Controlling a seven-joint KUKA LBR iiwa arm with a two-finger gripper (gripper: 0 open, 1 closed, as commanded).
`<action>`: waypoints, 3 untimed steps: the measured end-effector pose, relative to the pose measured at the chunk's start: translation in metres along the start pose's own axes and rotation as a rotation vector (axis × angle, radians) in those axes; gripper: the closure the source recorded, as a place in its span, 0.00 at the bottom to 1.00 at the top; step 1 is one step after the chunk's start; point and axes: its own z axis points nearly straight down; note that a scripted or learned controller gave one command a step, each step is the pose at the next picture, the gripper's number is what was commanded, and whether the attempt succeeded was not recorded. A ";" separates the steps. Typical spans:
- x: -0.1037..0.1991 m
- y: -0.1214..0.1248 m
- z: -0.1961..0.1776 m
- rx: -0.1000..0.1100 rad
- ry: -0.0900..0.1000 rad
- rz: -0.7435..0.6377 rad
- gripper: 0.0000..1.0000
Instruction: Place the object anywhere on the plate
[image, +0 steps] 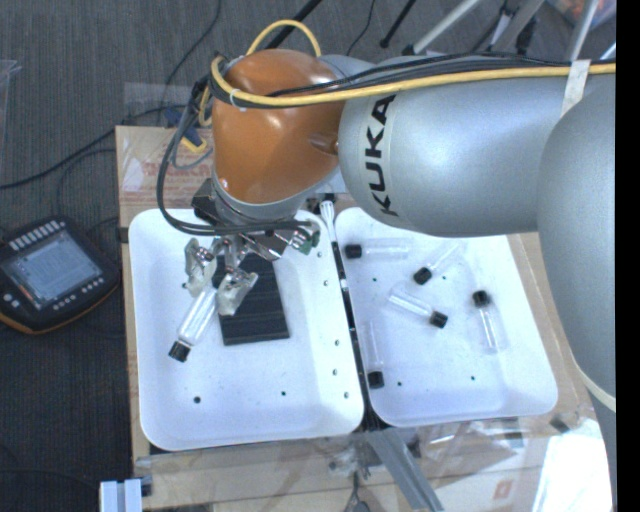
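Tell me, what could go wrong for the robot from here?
The clear tube sits between the fingers of the gripper, but slanted, its black cap hanging well below them; it might slip out or swing. It also hangs beside the black plate, over bare bin floor; released here, it would probably miss the plate. Being round, it could roll off even if set on it.
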 end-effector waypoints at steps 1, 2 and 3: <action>-0.018 -0.026 0.033 0.014 0.010 -0.144 1.00; -0.022 -0.024 -0.028 0.009 0.009 -0.666 1.00; -0.055 -0.062 0.019 0.007 0.010 -0.862 1.00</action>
